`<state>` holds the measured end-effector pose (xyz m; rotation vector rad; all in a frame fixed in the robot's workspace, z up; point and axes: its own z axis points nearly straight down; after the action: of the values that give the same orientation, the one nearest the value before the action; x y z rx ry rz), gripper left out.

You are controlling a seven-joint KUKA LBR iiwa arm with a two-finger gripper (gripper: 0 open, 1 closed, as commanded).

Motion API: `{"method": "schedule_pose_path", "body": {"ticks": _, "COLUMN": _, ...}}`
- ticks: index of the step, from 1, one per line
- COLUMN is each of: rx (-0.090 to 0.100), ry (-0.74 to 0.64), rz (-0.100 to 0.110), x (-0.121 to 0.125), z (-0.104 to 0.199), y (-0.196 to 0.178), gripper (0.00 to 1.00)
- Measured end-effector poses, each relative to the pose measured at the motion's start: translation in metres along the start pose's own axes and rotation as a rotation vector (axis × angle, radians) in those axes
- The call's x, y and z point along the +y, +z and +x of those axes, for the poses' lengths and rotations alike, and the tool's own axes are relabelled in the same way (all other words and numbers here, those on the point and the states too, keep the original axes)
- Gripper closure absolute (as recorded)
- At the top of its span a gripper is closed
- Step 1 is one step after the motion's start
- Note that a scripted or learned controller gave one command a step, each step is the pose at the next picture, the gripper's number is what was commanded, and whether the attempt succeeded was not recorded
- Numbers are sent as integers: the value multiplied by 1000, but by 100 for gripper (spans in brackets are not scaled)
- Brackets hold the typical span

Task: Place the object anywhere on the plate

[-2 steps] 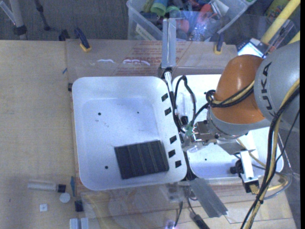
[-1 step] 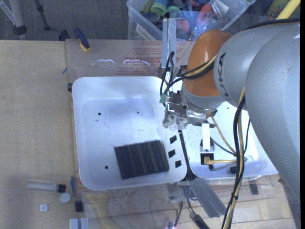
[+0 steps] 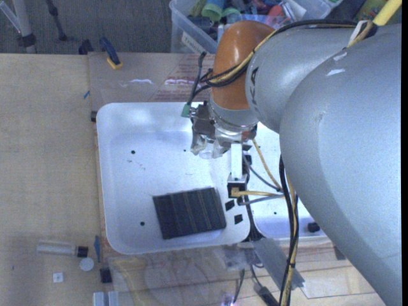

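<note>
A dark ribbed rectangular plate (image 3: 189, 213) lies flat near the front edge of the left white bin (image 3: 121, 139). The gripper (image 3: 209, 146) hangs above the bin's middle; whether it holds anything cannot be told.

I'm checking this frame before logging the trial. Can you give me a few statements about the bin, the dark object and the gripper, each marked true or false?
1. A dark ribbed rectangular slab lies in the near part of the left white bin. True.
2. The gripper rests directly on the slab. False: it appears farther back in the bin, apart from the slab.
3. The slab is bright red. False: it is dark grey to black.
4. A clear tub of colourful items stands beyond the bench. True.
5. An orange band sits above the wrist. True.
</note>
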<state>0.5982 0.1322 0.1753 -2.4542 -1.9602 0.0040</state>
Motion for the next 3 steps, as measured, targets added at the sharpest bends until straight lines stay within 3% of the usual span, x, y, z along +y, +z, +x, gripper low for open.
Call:
{"method": "schedule_pose_path", "body": {"ticks": 1, "rx": 0, "ry": 317, "rz": 2, "x": 44, "z": 22, "y": 82, "gripper": 100}}
{"method": "schedule_pose_path", "body": {"ticks": 2, "rx": 2, "ry": 586, "rz": -2, "x": 45, "z": 106, "y": 90, "gripper": 100}}
{"method": "schedule_pose_path", "body": {"ticks": 3, "rx": -1, "ry": 130, "rz": 3, "x": -6, "z": 94, "y": 0, "gripper": 100}}
